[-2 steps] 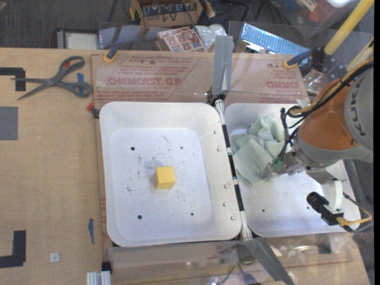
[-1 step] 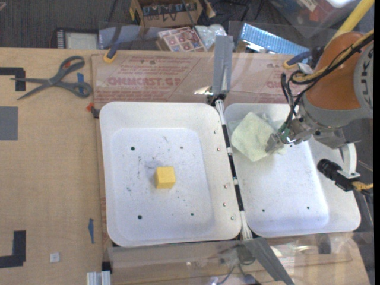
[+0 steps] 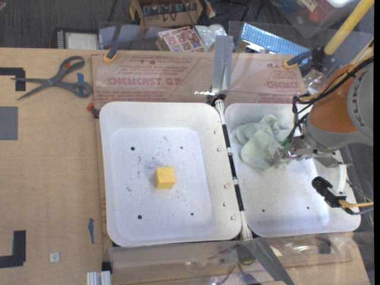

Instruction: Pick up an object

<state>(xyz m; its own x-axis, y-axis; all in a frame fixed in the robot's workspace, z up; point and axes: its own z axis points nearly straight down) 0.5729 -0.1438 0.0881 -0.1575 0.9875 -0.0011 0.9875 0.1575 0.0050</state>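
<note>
The claw is down in the right bin, at the right edge of the cloth, and from where I stand its tips are lost against the folds, so I cannot tell whether it is open or closed, or whether it has any of the fabric. The arm comes in over the bin's right wall, its orange band sitting just above the wrist.

The cloth is the nearer thing by a long way. It lies immediately left of the claw, touching it or very nearly so, a crumpled pale green heap in the far left part of that bin. Its longer run goes roughly from far right to near left, slanting across the bin, with the bulkier lobe at the near end, closest to the claw. It has no clear pointing end; it is just bunched.

The cube sits well apart, in the middle of the left bin, across the divide between the two bins. It is squat with no long axis, its faces turned slightly off the bin walls.

I would judge the cloth is the target here, and a grasp calls for barely any travel leftward.

Scissors lie on the desk, far left, out of play.
</note>
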